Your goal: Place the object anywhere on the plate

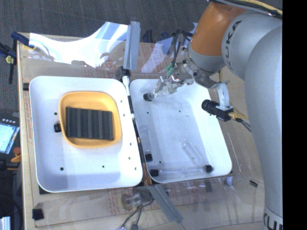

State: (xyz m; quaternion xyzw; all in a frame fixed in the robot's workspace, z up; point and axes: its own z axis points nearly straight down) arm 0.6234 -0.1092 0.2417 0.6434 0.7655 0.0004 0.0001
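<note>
On the near edge of the worktop (86, 207) sit loose brackets and cabling, with nothing of the task among them. Behind them lie two shallow white bins side by side. The left bin (48, 171) holds a yellow plate (88, 98) whose middle is covered by a dark ribbed object (90, 123) lying flat, well inside the rim. Judged from that, the object appears already on the plate and the placing looks done; what may remain is for the arm to pull clear.

The right bin (216, 157) carries only a faint clear piece (188, 148) near its lower middle, too indistinct to identify.

Farther back, over the upper left corner of the right bin, hangs the gripper (156, 91) on the grey arm (259, 56), its orange band (213, 25) above the wrist. It is well apart from the plate, separated by the divide between bins. Nothing shows between its fingers; they are small and blurred here, and whether they are spread or pressed together cannot be told.
</note>
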